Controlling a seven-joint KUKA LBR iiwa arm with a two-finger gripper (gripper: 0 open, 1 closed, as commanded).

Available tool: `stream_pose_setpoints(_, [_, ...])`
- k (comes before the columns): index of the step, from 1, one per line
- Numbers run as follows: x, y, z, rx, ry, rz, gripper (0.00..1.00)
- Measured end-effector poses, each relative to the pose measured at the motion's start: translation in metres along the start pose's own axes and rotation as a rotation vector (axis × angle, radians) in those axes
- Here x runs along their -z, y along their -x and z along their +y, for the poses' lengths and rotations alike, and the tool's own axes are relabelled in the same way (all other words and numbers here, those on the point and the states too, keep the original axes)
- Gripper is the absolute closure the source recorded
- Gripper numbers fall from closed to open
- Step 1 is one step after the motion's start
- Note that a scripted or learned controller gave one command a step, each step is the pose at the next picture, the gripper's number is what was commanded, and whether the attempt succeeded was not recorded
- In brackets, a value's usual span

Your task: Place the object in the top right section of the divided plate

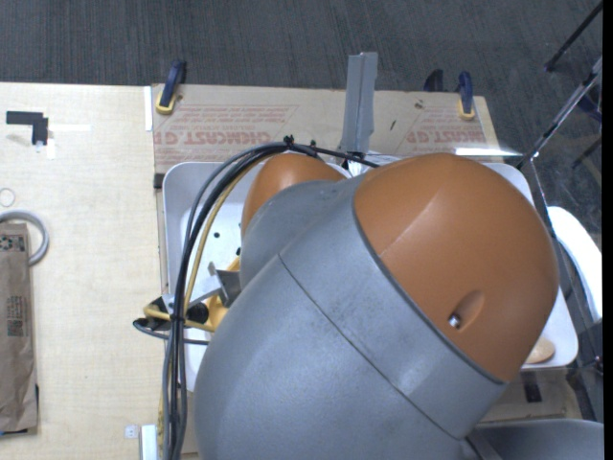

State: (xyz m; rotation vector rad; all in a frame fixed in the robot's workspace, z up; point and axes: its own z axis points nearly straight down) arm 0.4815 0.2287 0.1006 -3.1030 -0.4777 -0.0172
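arm (pixel 383 324) is looming over both bins, left bin (pixel 177 218) rim barely showing; gripper state: can't tell

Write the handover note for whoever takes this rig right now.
Gripper: no hold can be confirmed from this frame.
Arm: leans over both bins and covers most of them.
Things: the left bin's rim peeks out on the left. A tan rounded piece lies on white at the right, under the arm; it is unclear whether this is the object or where the divided plate sits.
Done: nothing can be verified.
Left: get a clear look, then confirm or make the placement in the plate's top right section.
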Motion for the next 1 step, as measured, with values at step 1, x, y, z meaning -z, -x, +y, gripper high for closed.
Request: stream_pose_setpoints(1, [0.0848, -0.0427, 0.0144, 0.079, 0.003, -0.015, 1.0])
